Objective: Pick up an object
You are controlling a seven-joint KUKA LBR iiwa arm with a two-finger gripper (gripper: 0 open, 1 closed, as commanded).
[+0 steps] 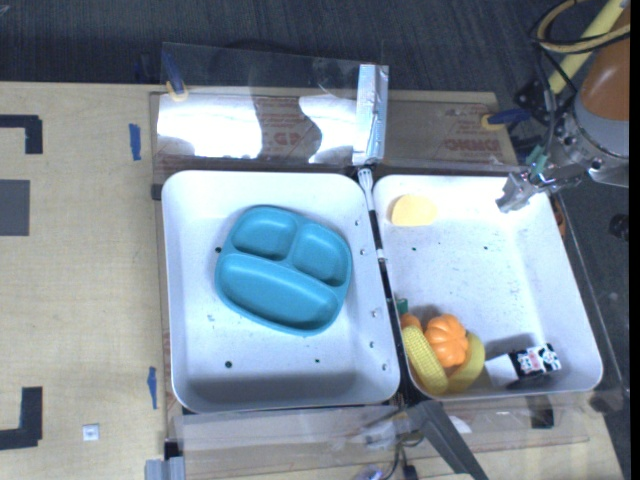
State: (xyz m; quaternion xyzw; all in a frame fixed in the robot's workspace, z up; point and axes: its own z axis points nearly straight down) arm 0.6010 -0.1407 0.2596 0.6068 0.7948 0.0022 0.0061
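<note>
White plastic makes up both shallow bins, set side by side on a pale wooden bench (70, 268) marked with black tape corners and bits of blue tape. Behind the bins a clear, shiny panel (270, 118) stands along the far edge, catching glare.

In the left bin (190, 368) lies a blue tray (283, 266), smooth and rounded, with three compartments; it sits near the middle, tilted a little, with bare floor all round it, most at the near end. Small dark specks dot that floor.

A narrow ridge where the two rims meet divides the bins. In the right bin (500, 288) a pale yellow disc (413, 209) rests in the far left corner, just beside the rim. Along the near wall, in the left corner, sits a cluster: a yellow corn cob (422, 361), bumpy in texture, touching an orange pumpkin (447, 338) with ribbed sides, and a yellow curved piece (474, 360) behind them. Well to their right, near the near right corner, lies a small black-and-white block (534, 361). The middle of this bin is open floor.

At the far right edge, the gripper (516, 194) hangs over the rim's far right corner, grey and metallic, apart from every object; whether its fingers are spread or together I cannot tell. Cables loop above the orange-banded arm (605, 98).
</note>
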